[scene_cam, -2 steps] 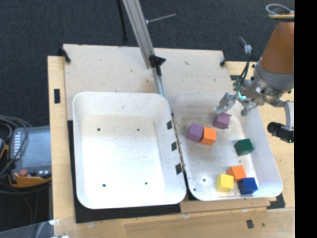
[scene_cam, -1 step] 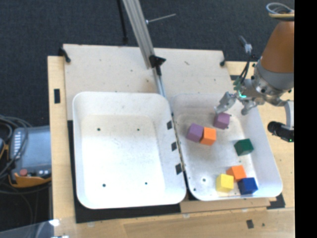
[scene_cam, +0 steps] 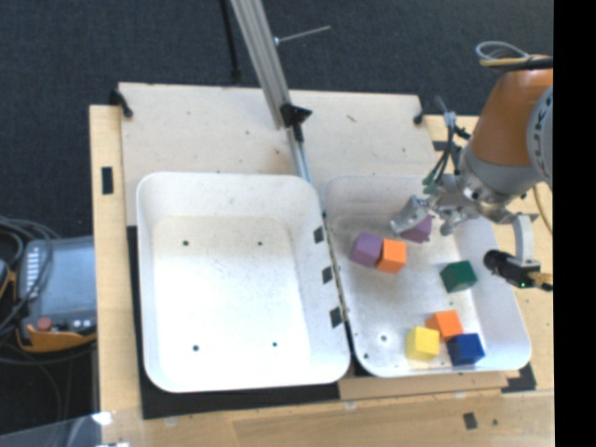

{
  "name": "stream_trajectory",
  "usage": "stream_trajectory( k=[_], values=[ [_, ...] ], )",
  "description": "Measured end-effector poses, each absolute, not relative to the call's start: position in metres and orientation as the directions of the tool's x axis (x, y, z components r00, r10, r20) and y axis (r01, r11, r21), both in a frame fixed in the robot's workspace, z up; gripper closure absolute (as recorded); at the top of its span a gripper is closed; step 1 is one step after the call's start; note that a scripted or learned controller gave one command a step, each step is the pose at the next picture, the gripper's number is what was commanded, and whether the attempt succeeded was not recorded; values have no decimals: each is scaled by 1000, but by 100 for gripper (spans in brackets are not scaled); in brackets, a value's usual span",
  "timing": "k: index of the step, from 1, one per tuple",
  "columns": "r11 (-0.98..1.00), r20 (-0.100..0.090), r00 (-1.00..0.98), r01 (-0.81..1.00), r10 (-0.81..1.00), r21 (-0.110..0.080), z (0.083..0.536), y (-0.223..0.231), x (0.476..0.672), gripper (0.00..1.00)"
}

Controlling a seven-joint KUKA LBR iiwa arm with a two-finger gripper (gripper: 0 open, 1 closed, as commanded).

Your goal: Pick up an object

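**A:** White, shallow, two off: left bin (scene_cam: 233, 277) and right bin (scene_cam: 372, 307), set side by side on wooden bench (scene_cam: 205, 128). Request gripper position.

**B:** Located over the rear part of the right bin, on the end of the grey arm (scene_cam: 507, 133) with orange band, reaching in from the right. See gripper (scene_cam: 414, 220), close above the bin floor.

**A:** Request gripper state.

**B:** Cannot tell whether wide or narrow. Note small mauve block (scene_cam: 419, 232) directly at the gripper tip, partly overlapped by it. Cannot tell whether gripped or merely lying beneath.

**A:** Request remaining contents of right bin.

**B:** Listed as follows:
- Purple block (scene_cam: 367, 248) and orange block (scene_cam: 392, 255): touching each other, just left of and below the gripper.
- Green block (scene_cam: 457, 276): near the right wall, apart from the rest.
- Yellow block (scene_cam: 423, 343), small orange block (scene_cam: 448, 323) and blue block (scene_cam: 466, 348): clustered close together near the front rim.

**A:** Request other fixtures.

**B:** Note metal rail (scene_cam: 265, 54), slanting down from the top edge and ending near the rear of the gap between the bins.
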State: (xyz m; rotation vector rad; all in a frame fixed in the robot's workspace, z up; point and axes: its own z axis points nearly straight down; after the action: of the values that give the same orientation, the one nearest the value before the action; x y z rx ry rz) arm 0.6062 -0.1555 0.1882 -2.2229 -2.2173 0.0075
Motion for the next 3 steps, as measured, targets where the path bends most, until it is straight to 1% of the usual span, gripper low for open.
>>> stream_trajectory(
  k=[1,2,3],
  values=[
    [-3,-2,3,1000,1000,-4,143,-165,605,0],
    [2,-5,-1,1000,1000,25,124,-166,613,0],
    [-3,-4,3,1000,1000,31,135,-167,615,100]
  ],
)
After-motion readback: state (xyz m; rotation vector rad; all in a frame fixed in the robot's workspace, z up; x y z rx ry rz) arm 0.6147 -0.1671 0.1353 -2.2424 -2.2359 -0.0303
